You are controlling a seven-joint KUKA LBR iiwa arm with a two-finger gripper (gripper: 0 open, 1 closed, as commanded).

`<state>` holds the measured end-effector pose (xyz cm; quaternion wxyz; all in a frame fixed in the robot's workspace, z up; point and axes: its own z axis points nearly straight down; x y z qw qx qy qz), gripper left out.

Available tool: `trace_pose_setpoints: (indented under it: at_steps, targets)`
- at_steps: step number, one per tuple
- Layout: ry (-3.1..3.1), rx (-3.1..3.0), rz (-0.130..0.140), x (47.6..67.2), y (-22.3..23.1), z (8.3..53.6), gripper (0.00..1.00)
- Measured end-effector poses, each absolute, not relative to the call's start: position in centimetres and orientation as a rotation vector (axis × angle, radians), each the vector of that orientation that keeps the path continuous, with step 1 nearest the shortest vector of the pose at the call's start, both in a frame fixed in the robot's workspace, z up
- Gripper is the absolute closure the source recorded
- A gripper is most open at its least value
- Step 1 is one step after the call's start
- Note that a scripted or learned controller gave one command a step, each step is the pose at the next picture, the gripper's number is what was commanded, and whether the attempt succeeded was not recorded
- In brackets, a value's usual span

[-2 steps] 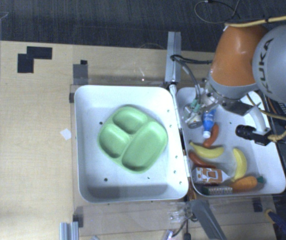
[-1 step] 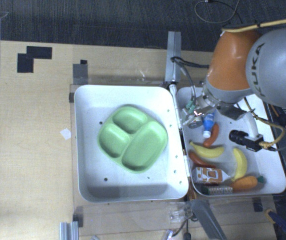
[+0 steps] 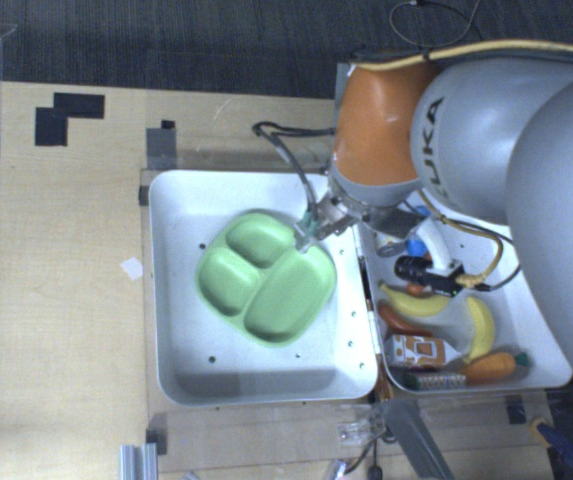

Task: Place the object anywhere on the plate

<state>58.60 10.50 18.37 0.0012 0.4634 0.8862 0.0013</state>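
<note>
One end effector | at green plate rim — grip state unclear — cannot tell

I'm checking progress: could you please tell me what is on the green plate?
The green plate shows three bare compartments. The gripper hangs over its upper right rim, hiding that spot.

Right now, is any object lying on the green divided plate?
No. All three compartments of the green divided plate are bare, while the bananas and carrot sit in the right bin.
</note>
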Motion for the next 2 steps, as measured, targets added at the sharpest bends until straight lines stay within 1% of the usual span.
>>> trace_pose_setpoints:
  at_steps: [1,2]
  targets:
    - [2.978,0.985,0.004,61.5,5.9,19.0,1.00]
    - [3.010,0.846,0.015,60.3,14.6,10.0,1.00]
